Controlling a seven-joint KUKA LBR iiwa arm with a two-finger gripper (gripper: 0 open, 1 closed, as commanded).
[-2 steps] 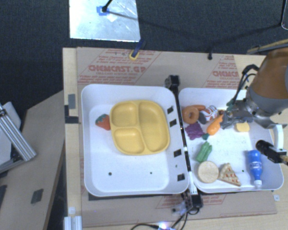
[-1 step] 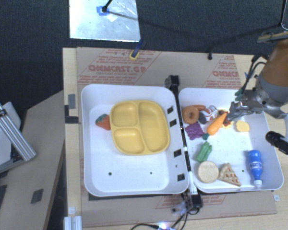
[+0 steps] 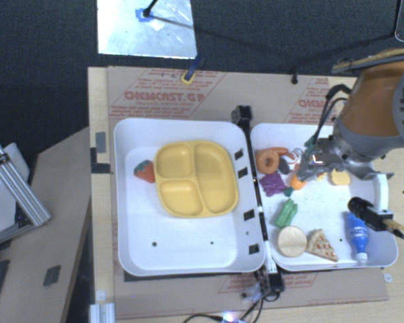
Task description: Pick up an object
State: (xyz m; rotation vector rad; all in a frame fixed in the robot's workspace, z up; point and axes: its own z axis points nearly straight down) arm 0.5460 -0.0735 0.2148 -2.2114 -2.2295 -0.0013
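My gripper (image 3: 308, 169) hangs low over the back of the right bin (image 3: 384, 251). Just below its tip lies a small orange piece (image 3: 297, 182), next to a purple bunch of grapes (image 3: 273, 183). A brown doughnut (image 3: 267, 159) sits to the gripper's left, with a red-and-white item (image 3: 293, 158) beside it. A pale yellow piece (image 3: 339, 177) lies on the gripper's right, partly behind the wrist. Nothing can be seen held.
The right bin also holds a green pickle (image 3: 285, 213), a round tan cracker (image 3: 291, 241), a pizza slice (image 3: 321, 245) and a blue bottle (image 3: 356, 237). In the left bin (image 3: 131, 247) are a yellow divided plate (image 3: 194, 178) and a strawberry (image 3: 145, 171).
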